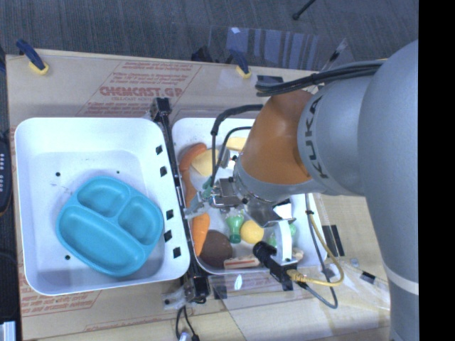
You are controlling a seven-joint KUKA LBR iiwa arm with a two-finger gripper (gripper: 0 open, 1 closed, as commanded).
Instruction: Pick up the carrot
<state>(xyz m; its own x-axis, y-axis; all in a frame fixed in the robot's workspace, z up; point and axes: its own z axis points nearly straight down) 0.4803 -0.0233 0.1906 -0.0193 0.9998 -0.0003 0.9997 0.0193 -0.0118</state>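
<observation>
The carrot (201, 231) is a short orange piece lying at the left side of the right bin (186, 130), close to the wall between the two bins. My gripper (220, 199) hangs low over the bin just above and to the right of the carrot. The grey wrist and the orange band of the arm (281, 144) cover most of the gripper, and the carrot's upper end lies right by it. Nothing can be seen held.
A brown lump (217, 247), a yellow lemon-like fruit (252, 231) and a green item (234, 226) crowd beside the carrot. An orange-tan piece (190, 156) and a pale one (205, 164) lie farther back. The left bin (43, 141) holds a blue divided plate (110, 222).
</observation>
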